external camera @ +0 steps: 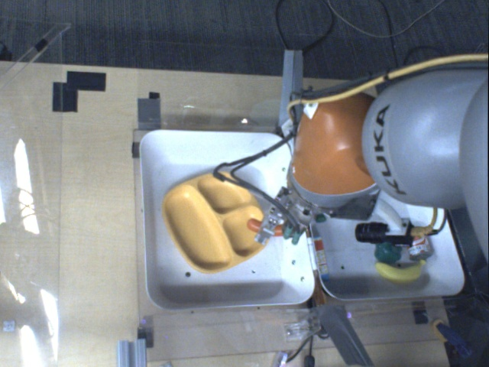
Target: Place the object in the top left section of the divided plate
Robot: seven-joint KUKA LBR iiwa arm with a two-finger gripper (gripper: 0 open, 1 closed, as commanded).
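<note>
**Arm hanging over the yellow plate**

The gripper (269,228) is hovering at the right edge of the divided plate (200,224), which is lying in the left bin (153,281). A small orange object (254,223) is showing at its tip, seemingly pinched, though the view is too blurred to tell. A banana (399,273) is lying in the right bin (451,281).

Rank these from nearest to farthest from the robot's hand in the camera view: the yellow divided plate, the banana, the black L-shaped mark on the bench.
1. Yellow divided plate: in the left bin, touching or just under the hand.
2. Banana: in the right bin, off to the right.
3. Black L-shaped mark: far upper left on the bench.
</note>
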